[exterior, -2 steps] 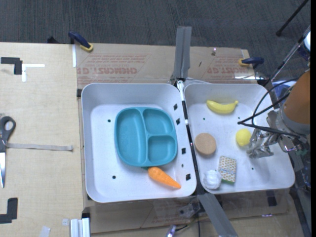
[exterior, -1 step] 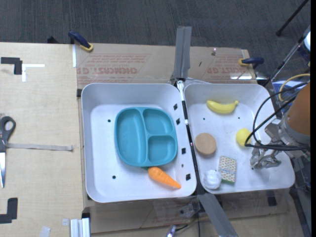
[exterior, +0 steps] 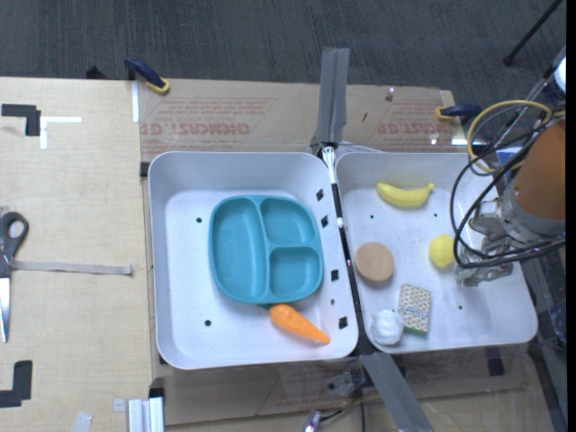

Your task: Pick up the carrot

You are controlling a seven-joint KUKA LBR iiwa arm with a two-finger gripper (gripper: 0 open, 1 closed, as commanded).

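The orange carrot lies in the left bin near its front wall. It sits just in front of the teal divided plate and points toward the front right. My gripper hangs over the right side of the right bin, under the arm's orange band and looped cables. It is far to the right of the carrot and nothing shows in its grasp.
The right bin holds a banana, a yellow lemon just left of the gripper, a round brown bun, a patterned packet and a small white object. Scissors lie on the bench at far left.
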